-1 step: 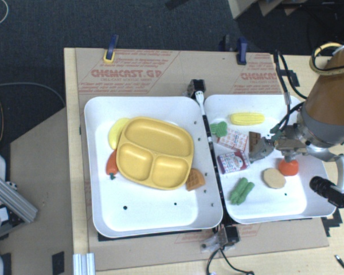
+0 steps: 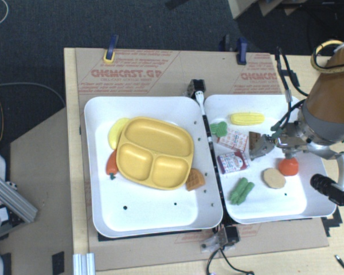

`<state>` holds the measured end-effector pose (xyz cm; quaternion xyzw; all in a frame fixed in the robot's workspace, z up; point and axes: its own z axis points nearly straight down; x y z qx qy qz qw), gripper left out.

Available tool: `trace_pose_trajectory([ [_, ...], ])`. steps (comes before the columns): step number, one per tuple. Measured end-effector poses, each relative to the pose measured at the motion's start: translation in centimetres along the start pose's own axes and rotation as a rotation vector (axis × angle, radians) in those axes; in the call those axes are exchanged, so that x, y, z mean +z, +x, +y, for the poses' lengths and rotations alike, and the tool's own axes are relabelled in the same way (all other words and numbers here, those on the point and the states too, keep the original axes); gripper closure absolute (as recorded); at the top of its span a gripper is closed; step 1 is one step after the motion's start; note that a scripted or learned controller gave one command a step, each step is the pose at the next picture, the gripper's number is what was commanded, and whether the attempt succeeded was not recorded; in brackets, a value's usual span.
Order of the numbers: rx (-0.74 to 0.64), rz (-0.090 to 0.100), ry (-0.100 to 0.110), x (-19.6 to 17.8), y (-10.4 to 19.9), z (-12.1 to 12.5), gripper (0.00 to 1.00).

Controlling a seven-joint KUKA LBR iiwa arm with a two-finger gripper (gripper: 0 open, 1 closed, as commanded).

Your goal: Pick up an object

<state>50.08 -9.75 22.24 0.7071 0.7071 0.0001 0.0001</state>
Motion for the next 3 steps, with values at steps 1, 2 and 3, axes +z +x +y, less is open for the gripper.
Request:
trace_pose_trajectory([
  [1,0.002,0.002,0.008,5.3,-1.0,0.1,0.00],
  [2,0.000,0.002,0.007,10.6,-1.1,1.1,0.00],
  [3,0.000,0.000,-0.001,13.8,-1.0,1.2,0.00],
])
